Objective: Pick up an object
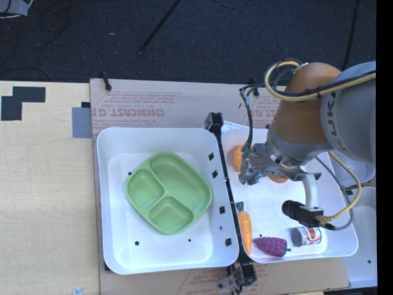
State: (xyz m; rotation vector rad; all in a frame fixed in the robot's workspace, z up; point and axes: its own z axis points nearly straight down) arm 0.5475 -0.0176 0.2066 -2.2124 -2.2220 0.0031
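Nearest the lens, the grey arm (pixel 344 112) with its orange band fills the right of the frame, its tool (pixel 252 169) lowered into the right bin (pixel 344 241) beside an orange fruit (pixel 237 157); how the tool stands cannot be told. Carrot (pixel 245 228), purple fruit (pixel 271 246) and small can (pixel 307 235) lie lower right. Green divided plate (pixel 169 192) sits in the left bin (pixel 116 226).

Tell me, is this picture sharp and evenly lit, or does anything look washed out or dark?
In the camera view the white bins come out bright, nearly washed out, and the green plate is crisp. The floor at the top is very dark. The gripper is shadowed under the arm, its details murky.
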